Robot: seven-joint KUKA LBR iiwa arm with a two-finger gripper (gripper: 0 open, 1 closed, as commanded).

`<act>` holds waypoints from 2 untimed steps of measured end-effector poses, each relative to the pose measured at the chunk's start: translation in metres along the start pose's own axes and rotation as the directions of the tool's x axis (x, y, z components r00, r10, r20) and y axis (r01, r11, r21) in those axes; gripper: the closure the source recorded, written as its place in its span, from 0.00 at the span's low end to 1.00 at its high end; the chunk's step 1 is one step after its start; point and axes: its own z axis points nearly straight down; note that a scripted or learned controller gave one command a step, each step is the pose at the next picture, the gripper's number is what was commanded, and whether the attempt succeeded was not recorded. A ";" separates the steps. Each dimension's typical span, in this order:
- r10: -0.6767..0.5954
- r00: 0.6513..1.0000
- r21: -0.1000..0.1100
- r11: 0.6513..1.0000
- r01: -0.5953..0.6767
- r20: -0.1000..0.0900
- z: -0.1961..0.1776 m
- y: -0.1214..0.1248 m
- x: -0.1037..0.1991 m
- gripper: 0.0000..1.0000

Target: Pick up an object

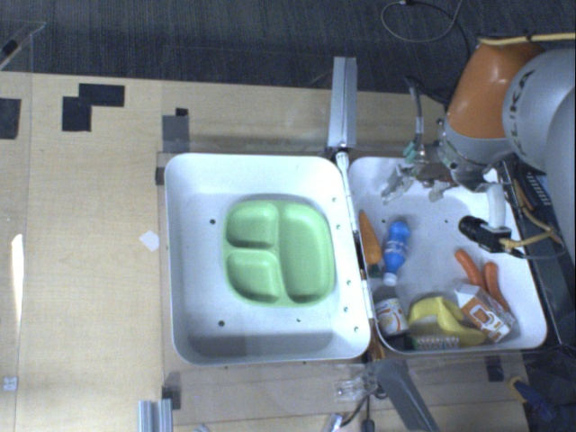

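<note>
Arm is reaching in from the right over the far end of the right bin. Hand is hanging above bare white bin floor near the far left corner. Its two fingers are standing spread apart, and nothing is sitting between them.

Nearest loose item: blue bottle, lying on the bin floor nearer the camera than the hand and slightly to its left, near but apart from the fingertips. Orange carrot-shaped piece is lying along the bin's left wall, just beside the bottle.

The other items are sitting at the near end of the same bin, well apart from the hand:
- small can in the near left corner
- yellow item just beside the can
- orange-and-white carton touching the yellow item
- two orange sticks just beyond the carton

Left bin is holding a green divided plate at its middle. Both bins are resting on the pale tabletop.
</note>
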 end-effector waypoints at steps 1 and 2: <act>-0.134 0.991 -0.004 0.991 0.134 0.001 0.061 -0.052 -0.009 0.00; -0.135 0.991 -0.004 0.991 0.135 0.001 0.052 -0.051 -0.008 1.00</act>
